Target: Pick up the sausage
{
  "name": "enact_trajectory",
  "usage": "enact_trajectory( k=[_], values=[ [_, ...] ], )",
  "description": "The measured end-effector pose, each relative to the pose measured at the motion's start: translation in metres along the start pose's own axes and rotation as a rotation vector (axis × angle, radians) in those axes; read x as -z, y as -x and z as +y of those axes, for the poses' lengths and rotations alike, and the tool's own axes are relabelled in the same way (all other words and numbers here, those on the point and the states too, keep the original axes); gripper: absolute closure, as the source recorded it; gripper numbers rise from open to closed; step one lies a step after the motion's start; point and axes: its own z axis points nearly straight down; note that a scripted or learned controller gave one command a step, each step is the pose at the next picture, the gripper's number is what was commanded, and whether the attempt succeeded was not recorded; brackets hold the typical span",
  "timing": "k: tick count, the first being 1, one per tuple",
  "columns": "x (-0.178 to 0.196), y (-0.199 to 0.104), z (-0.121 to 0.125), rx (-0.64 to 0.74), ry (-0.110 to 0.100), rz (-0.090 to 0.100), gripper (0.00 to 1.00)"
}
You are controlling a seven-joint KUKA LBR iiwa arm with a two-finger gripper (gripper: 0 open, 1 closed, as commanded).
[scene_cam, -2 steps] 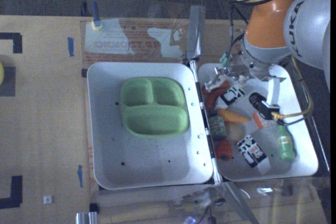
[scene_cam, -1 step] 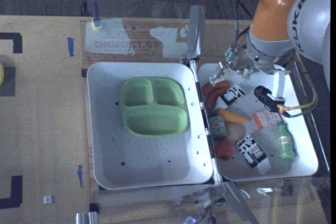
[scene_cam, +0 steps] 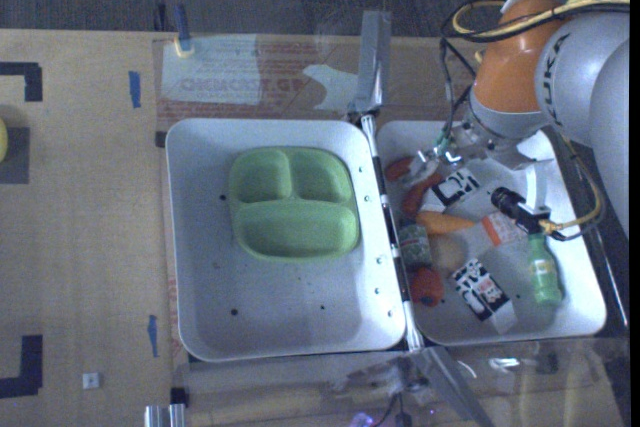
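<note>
Gripper (scene_cam: 446, 152) poised low over the back left corner of the right bin (scene_cam: 585, 307); jaw state impossible to tell. Sausage (scene_cam: 420, 193), reddish, lying aslant just below the fingertips, beside a carrot (scene_cam: 447, 223) and a black-and-white packet (scene_cam: 456, 187). Green bottle (scene_cam: 544, 278) near the right wall. Green divided plate (scene_cam: 294, 202) in the left bin (scene_cam: 200, 245).

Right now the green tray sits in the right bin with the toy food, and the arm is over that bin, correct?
Not quite. The camera view shows the green tray in the left bin, alone. The toy food, including the sausage, lies in the right bin, and the arm is over that right bin.
</note>
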Motion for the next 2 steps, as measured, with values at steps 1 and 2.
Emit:
enact_trajectory(
  k=[1,2],
  values=[
    [0.011,0.001,0.001,-0.002,0.005,-0.001,1.0],
    [-0.009,0.044,-0.001,0.134,0.0,-0.001,1.0]
  ],
)
